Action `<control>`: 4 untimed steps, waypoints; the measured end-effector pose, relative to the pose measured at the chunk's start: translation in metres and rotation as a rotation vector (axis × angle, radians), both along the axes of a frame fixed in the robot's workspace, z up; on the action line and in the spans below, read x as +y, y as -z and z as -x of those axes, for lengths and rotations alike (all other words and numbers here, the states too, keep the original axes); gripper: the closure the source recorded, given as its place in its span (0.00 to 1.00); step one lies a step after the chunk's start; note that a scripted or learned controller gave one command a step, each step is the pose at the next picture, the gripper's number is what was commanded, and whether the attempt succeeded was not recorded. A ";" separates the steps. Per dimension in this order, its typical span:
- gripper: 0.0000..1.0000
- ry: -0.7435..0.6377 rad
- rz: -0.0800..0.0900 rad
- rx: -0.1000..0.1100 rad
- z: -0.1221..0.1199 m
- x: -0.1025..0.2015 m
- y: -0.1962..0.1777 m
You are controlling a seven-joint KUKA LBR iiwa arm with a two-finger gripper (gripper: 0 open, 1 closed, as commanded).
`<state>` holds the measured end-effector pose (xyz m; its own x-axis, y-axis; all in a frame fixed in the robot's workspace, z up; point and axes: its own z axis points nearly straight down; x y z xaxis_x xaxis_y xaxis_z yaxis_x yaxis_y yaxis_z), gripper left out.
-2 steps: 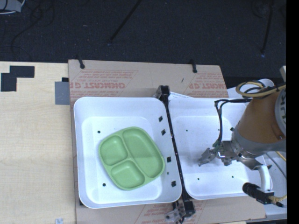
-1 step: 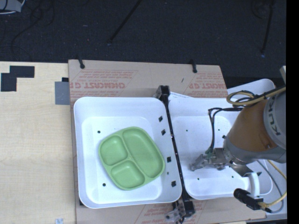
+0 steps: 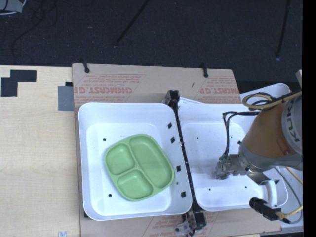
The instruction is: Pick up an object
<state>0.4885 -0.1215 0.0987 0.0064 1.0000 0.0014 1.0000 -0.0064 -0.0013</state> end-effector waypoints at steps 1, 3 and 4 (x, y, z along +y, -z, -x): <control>1.00 -0.001 0.001 -0.001 0.007 -0.002 -0.045; 1.00 -0.007 0.002 -0.006 0.009 0.001 -0.170; 1.00 -0.007 0.002 -0.002 0.008 0.001 -0.201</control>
